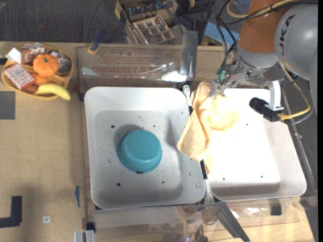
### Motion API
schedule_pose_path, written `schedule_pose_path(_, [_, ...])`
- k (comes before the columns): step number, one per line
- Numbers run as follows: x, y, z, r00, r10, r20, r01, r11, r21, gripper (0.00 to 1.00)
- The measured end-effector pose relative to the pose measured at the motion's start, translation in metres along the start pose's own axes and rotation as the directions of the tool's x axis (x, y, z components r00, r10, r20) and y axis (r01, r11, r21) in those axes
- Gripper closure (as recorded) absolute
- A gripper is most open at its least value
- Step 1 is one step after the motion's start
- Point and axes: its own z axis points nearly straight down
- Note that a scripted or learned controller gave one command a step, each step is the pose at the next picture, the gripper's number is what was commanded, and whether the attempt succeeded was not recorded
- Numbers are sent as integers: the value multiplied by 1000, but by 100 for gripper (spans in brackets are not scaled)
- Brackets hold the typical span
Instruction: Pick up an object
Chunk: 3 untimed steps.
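A pale yellow cloth (202,127) lies draped over the divider between the two white bins, partly in the right bin (262,160) and hanging into the left bin (101,110). Its upper corner is bunched and drawn up to my gripper (218,86), which hangs over the right bin's back left corner, its fingers pinched on that corner of the cloth. A teal bowl (140,150) sits upside down in the middle of the left bin, well clear of the gripper.
A dish of toy food with a pumpkin and a banana (38,74) stands on the bench at the far left. A clear plastic box (131,67) runs behind the left bin. A black cable fitting (265,109) hangs over the right bin's back edge.
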Motion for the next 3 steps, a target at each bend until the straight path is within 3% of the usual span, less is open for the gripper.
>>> schedule_pose_path(1, [-30,-5,24,965,-263,1,263,965,-1,100])
schedule_pose_path(2, [-30,-5,23,965,-263,1,263,965,-2,0])
schedule_pose_path(3, [-26,-20,-10,913,-409,3,409,913,-4,0])
